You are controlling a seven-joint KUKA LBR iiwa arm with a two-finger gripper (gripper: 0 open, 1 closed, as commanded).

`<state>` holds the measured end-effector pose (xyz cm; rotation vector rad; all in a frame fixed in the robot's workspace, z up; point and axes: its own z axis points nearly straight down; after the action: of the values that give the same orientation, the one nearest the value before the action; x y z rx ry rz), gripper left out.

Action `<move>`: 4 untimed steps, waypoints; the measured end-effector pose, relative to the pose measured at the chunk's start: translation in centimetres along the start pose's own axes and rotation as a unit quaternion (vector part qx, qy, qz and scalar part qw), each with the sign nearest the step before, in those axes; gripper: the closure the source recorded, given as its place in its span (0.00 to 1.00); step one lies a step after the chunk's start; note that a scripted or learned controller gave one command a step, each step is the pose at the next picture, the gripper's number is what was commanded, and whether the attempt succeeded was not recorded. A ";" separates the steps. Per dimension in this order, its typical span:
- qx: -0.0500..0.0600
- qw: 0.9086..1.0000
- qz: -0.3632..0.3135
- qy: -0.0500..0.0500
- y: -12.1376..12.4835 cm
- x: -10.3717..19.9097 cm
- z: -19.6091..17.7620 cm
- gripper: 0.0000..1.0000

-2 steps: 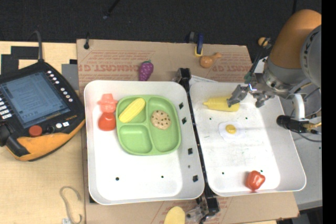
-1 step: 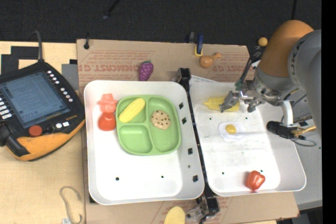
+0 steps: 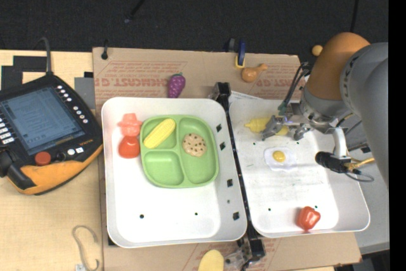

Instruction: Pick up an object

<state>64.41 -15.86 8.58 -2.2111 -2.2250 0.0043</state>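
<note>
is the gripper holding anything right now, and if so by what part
It cannot be told. The gripper sits low in the right bin, right beside a yellow toy, but nothing is clearly seen between its fingers.

The gripper [image 3: 277, 128] hung low over the right bin [image 3: 355, 216], just beside a yellow toy [image 3: 256, 125]. A fried egg [image 3: 279, 157] and red pepper [image 3: 308, 218] lay there. The left bin [image 3: 127, 225] held a green plate [image 3: 166, 173].

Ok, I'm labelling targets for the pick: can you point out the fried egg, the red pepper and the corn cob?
fried egg [image 3: 278, 156], camera view, on its yellow yolk.
red pepper [image 3: 308, 218], camera view, middle of its red body.
corn cob [image 3: 158, 132], camera view, middle of the cob, in the green plate's upper-left compartment.
</note>
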 end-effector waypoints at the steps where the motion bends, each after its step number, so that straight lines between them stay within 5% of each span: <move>1: 0.005 1.000 0.000 0.001 -0.2 -0.1 -1.1 1.00; 2: -0.004 1.000 0.005 -0.001 -0.3 -0.5 -5.5 1.00; 4: -0.004 1.000 0.004 -0.001 -0.4 -1.4 -14.4 1.00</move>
<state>64.06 -17.31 22.96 -2.2254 -2.2200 -0.0026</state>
